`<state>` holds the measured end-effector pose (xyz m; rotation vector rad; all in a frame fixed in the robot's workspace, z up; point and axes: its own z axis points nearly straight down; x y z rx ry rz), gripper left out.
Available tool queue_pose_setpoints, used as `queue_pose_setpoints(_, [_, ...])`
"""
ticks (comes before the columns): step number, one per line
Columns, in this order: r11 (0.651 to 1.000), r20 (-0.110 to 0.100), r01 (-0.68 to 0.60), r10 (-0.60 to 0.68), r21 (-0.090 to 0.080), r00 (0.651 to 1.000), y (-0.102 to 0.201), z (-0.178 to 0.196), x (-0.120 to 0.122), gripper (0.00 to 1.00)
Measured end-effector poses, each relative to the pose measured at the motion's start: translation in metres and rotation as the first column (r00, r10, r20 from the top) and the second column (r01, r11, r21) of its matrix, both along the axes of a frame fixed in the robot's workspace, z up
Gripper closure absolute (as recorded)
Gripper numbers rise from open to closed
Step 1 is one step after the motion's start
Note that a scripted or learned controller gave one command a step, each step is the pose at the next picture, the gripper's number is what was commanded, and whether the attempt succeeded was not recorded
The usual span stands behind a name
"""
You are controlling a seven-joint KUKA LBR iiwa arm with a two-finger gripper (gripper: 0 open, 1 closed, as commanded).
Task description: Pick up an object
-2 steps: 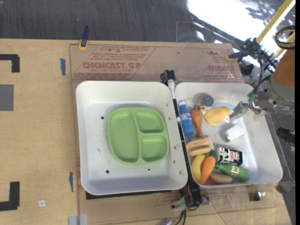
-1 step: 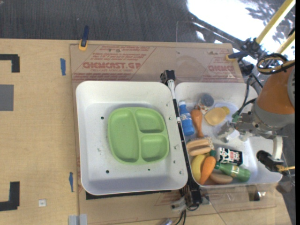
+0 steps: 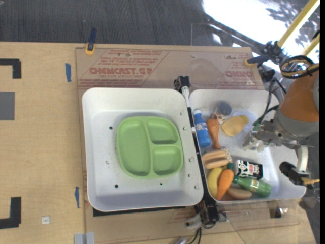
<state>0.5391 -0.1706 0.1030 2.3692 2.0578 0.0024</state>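
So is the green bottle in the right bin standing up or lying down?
Lying down. The green bottle rests on its side along the right bin's near edge, beside the carrot.

Divided plate (image 3: 150, 147) in left bin (image 3: 96, 111); toy foods (image 3: 223, 174) in right bin (image 3: 238, 96)

Arm (image 3: 299, 111) low, tool (image 3: 254, 141) leftward

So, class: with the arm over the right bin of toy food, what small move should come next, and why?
Probably a short descent: the end effector hovers above bare floor in the right white bin, close to the pale yellow chip-shaped toy, which lies apart from the pile.
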Motion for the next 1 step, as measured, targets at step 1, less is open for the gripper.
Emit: queue_pose_setpoints(1, [0.997, 0.002, 0.074, -0.074, 0.002, 0.997, 0.0287, 0.0847, 0.0104, 1.0])
